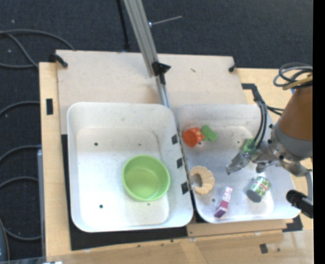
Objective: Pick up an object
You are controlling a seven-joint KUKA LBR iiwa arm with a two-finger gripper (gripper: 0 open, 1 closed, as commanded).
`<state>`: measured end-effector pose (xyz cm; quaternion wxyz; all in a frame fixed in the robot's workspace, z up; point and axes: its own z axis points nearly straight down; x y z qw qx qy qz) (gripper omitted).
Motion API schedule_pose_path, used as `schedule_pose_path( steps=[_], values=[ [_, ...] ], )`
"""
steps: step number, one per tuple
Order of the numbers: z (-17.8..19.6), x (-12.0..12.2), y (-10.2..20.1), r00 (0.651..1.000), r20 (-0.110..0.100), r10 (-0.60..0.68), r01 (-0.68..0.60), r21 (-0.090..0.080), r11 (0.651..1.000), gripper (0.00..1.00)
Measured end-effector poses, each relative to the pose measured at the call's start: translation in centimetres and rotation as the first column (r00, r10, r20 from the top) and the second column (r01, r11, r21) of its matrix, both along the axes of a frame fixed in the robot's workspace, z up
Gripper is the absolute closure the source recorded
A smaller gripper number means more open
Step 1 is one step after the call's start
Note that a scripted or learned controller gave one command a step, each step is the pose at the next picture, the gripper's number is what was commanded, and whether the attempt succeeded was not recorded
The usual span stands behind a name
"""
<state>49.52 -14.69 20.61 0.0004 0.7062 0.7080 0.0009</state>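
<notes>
- The tool is hovering low inside the right bin, apparently approaching; its grip state cannot be told.
- A small can is lying just beside it (nothing visibly held); descending and closing comes next.

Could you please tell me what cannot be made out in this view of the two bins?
- Gripper: too small and blurred in the camera view to tell how its fingers stand.
- Small green item by the wrist: partly hidden by the arm, so its kind is unclear.
- Can-like object: label too blurred to read.
- Pink and white piece: too small to identify.
</notes>
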Motion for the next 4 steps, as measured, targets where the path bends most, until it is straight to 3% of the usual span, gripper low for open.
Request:
schedule_pose_path(
  steps=[1, 3, 4],
  values=[
    [0.0, 0.0, 0.0, 1.000, 0.001, -0.002, 0.002, 0.000, 1.000, 0.00],
    [-10.7, 0.8, -0.4, 1.000, -0.001, -0.004, 0.004, -0.004, 1.000, 0.00],
    [-9.5, 0.9, -0.4, 1.000, 0.003, -0.009, 0.009, -0.002, 1.000, 1.00]
  ],
)
